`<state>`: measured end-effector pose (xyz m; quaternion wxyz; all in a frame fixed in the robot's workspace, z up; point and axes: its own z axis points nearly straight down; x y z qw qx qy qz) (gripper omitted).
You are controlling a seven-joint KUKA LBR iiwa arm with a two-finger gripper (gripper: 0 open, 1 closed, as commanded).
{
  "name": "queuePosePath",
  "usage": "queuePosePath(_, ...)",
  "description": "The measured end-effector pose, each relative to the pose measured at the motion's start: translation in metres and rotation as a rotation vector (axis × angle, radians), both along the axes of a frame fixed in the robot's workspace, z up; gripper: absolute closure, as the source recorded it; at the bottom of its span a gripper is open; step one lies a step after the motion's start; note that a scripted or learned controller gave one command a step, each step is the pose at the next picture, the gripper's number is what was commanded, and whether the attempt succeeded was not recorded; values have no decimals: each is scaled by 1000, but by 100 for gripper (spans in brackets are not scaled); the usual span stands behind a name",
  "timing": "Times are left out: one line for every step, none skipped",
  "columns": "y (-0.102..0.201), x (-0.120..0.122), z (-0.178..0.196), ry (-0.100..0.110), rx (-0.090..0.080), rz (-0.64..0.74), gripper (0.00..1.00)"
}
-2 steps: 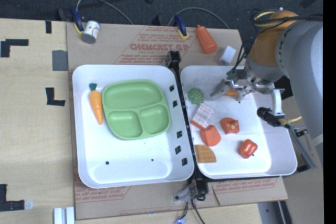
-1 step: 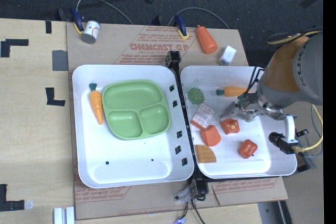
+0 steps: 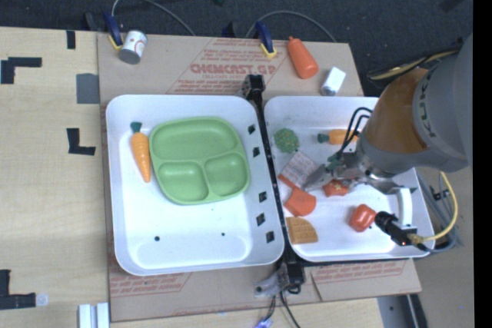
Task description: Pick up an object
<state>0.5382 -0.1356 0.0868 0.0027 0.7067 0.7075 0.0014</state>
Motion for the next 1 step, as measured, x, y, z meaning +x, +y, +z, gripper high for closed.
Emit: queuePosePath(-1, 0, 10, -1, -2, 0, 100)
